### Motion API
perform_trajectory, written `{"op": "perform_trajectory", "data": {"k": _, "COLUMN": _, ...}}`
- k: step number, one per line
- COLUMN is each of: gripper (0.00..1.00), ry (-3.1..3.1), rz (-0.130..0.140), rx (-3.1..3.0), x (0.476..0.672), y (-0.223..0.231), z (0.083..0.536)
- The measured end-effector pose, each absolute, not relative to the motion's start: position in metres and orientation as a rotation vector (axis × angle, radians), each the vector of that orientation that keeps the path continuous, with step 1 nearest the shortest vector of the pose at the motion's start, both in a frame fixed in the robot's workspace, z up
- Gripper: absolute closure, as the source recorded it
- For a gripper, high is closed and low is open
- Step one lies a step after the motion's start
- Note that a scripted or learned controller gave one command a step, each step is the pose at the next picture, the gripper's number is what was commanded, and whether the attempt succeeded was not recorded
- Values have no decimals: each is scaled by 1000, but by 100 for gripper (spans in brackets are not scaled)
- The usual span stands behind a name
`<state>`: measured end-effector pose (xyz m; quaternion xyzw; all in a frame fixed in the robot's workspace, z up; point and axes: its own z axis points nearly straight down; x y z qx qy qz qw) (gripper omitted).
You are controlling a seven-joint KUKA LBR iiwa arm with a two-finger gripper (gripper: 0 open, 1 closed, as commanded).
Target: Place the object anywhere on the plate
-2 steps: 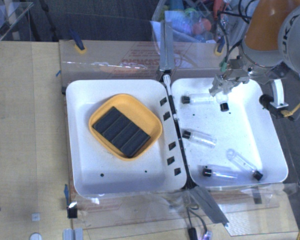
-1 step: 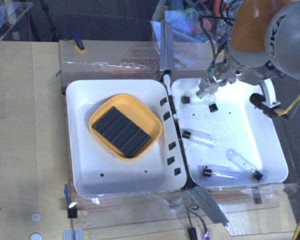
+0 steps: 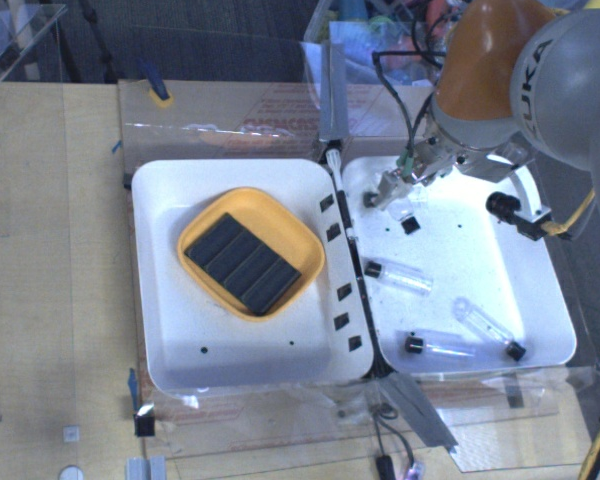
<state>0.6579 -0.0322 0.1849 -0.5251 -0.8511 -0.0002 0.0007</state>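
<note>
Yellow plate (image 3: 202, 230) with a dark ridged block (image 3: 242, 260) on it sits in the left bin (image 3: 165, 348). Across the divider (image 3: 348, 258), three clear tubes lie in the right bin (image 3: 540, 298); the nearest tube (image 3: 398, 276) lies below the gripper (image 3: 387, 193), its long axis running left to right. Whether the gripper is parted or clenched, I cannot tell. Open floor surrounds the tube.

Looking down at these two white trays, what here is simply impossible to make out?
- End effector: small and blurred against the glaring right bin; whether it grips anything is unclear.
- Three clear tubes: see-through on white, so any contents are unreadable.
- Small black piece: too tiny to identify.
- Dark slab on the yellow plate: its material is unclear.
- Arm: cut off by the picture's edge.
</note>
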Motion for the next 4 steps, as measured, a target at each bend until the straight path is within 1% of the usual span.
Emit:
{"op": "perform_trajectory", "data": {"k": 1, "gripper": 100, "ry": -2740, "rz": 0, "rx": -1534, "x": 650, "y": 0, "z": 185}}
{"op": "perform_trajectory", "data": {"k": 2, "gripper": 100, "ry": -2817, "rz": -1, "rx": -1387, "x": 642, "y": 14, "z": 185}}
{"op": "perform_trajectory", "data": {"k": 3, "gripper": 100, "ry": -2993, "rz": -2, "rx": -952, "x": 582, "y": 69, "z": 185}}
{"op": "perform_trajectory", "data": {"k": 4, "gripper": 0, "ry": -2993, "rz": -2, "rx": -954, "x": 582, "y": 68, "z": 185}}
